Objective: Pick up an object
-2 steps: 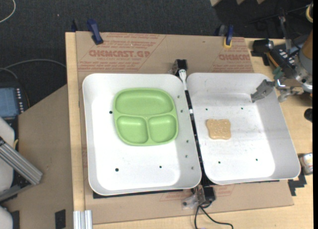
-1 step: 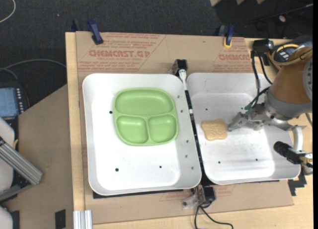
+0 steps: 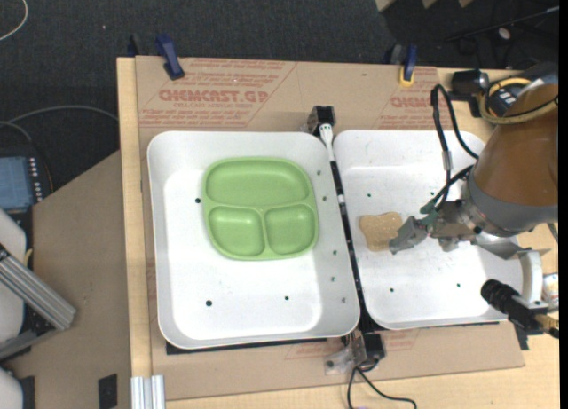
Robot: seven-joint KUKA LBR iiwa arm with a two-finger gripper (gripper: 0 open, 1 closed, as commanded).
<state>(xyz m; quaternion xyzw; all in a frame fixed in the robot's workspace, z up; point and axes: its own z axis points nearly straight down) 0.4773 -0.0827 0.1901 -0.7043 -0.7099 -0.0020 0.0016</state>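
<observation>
The arm's grey two-finger gripper (image 3: 404, 239) is down low in the right-hand shallow white bin (image 3: 390, 305), its tip right against the flat tan, roughly square soft-looking object (image 3: 378, 229) that lies near that bin's left wall. It looks like the reaching or closing step of the pick; from here I cannot tell how the claw is set, and nothing shows the tan piece between it. The next move, I'd judge, calls for a firm close on the piece's near edge, then a straight lift. The left-hand white bin (image 3: 177, 292) holds a pale green three-compartment plastic plate (image 3: 260, 208). Both bins sit on a brown cardboard-covered bench (image 3: 222, 92) held by a blue clamp (image 3: 169, 56), with dark carpet (image 3: 71, 8) beyond.
</observation>
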